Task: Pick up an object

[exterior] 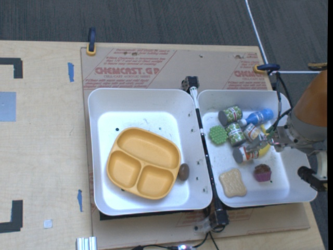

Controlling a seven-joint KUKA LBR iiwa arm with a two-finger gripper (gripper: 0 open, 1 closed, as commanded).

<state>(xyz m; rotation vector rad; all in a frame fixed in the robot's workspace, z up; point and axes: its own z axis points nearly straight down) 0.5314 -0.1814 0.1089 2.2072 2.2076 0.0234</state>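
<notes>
Clutter fills the right bin (pixel 297 192): cans, a blue-capped bottle (pixel 258 116), a green piece, a cracker (pixel 232 183) and a muffin (pixel 263 172). The gripper (pixel 271 141) sits at the pile's right side, partly cut off; its grip cannot be made out.

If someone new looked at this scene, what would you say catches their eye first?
Probably the yellow tray with three compartments, lying in the left bin with a small brown lump at its right edge. Next, the cluster of cans and bottles in the right bin, where the arm reaches in.
</notes>
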